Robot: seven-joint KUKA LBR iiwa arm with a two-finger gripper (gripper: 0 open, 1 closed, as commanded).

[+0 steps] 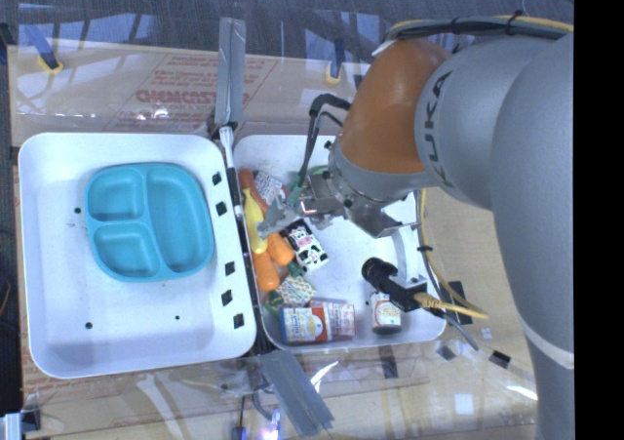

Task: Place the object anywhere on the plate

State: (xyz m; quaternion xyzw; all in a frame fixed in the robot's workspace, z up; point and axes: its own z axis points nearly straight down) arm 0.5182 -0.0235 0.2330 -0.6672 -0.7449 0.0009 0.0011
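Claw (292, 206) is low in the right bin (336, 150), over the pile along its left wall. Fingers look wrapped in clutter, so I can't tell if they're spread or pinching anything. Nearest items: a black-and-white box (308, 249) and an orange piece (280, 250) just below-left of the tip. Plate (149, 220), teal, three compartments, sits bare in the left bin (49, 331), well left of the claw across the divider. Transfer goes straight left.

A light blue plate (149, 220) with three compartments lies flat near the left bin's (58, 350) middle.
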